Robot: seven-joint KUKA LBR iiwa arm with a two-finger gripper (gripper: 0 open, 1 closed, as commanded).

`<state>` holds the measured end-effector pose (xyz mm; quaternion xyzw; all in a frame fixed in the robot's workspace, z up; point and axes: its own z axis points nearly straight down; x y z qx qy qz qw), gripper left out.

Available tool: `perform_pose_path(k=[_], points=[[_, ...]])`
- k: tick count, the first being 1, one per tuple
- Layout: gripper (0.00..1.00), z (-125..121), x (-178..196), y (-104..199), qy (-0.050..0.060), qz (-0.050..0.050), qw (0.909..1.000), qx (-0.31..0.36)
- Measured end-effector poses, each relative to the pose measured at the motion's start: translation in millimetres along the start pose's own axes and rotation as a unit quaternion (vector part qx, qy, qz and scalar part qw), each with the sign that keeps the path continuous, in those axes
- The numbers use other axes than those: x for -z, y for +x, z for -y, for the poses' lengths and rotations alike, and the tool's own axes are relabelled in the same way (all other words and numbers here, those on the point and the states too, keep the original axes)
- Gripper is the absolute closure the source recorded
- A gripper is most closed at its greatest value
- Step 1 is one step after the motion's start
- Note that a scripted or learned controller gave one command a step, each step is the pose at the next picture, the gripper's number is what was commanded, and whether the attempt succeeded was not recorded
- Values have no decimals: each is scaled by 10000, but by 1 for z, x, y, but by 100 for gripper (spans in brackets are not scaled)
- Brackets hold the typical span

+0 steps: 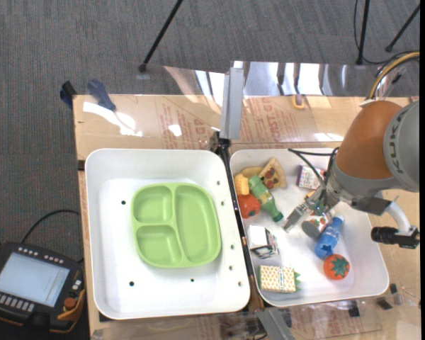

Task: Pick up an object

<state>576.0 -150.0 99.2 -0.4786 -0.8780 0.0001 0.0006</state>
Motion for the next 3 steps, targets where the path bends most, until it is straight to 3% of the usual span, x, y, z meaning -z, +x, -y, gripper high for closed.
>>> perform_pose_path(k=[1,2,3], points=[[0,54,-13,17,13,-15,9992,-402],[0,65,-13,86,9,-20,9995,-303],[0,-21,-13,55,6,-6,9918,-1278]])
